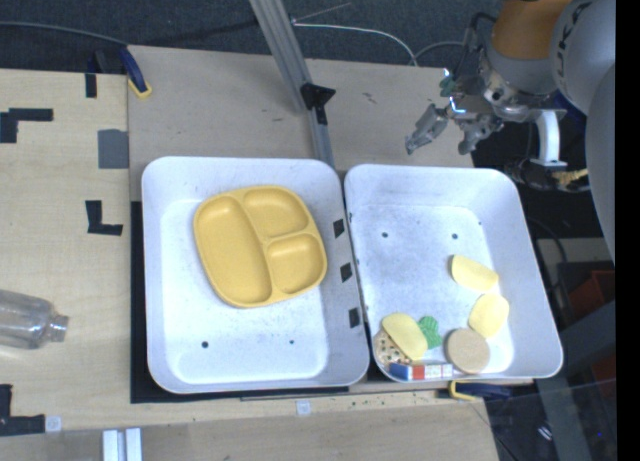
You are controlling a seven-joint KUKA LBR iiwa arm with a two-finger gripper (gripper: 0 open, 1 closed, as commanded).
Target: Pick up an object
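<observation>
My gripper (447,136) hangs above the bench just behind the right bin's (520,209) far rim, open, with nothing between its fingers (424,133). In that bin's near right corner lie several small items: a yellow piece (473,271), a second yellow piece (488,315), a third yellow piece (403,334), a green bit (429,329) and a tan round disc (467,350). A speckled item (388,350) and a red-and-blue strip (420,372) rest against the near wall. A yellow divided plate (260,244) lies in the left bin (160,249).
A slanted metal rail (285,39) runs down to the gap between the bins. A clear plastic bottle (25,319) lies on the bench at far left. A thin white cable (380,34) crosses the bench behind the bins.
</observation>
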